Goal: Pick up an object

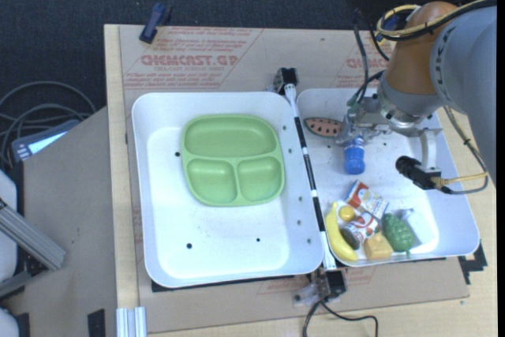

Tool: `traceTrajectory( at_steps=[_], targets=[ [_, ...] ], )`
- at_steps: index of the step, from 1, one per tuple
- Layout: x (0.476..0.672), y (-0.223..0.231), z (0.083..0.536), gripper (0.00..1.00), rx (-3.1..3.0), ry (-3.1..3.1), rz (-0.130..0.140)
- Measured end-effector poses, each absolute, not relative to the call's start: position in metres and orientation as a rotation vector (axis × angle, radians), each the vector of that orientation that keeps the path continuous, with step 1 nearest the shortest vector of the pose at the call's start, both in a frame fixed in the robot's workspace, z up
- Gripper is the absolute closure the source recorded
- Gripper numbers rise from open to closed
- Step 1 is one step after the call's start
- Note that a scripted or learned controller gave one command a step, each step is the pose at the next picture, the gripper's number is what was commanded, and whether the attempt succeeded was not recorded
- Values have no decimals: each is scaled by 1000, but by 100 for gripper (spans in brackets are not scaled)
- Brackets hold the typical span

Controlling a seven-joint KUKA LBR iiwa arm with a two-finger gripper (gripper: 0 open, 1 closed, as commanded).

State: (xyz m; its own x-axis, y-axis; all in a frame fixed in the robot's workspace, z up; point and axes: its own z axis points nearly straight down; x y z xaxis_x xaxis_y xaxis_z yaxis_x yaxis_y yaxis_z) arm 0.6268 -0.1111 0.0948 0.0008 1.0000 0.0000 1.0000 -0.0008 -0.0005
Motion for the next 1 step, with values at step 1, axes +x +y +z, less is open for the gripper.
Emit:
traceTrajectory(
  at_steps=[1],
  targets=[
    [621, -24, 185, 100, -2220, -2223, -3]
  ],
)
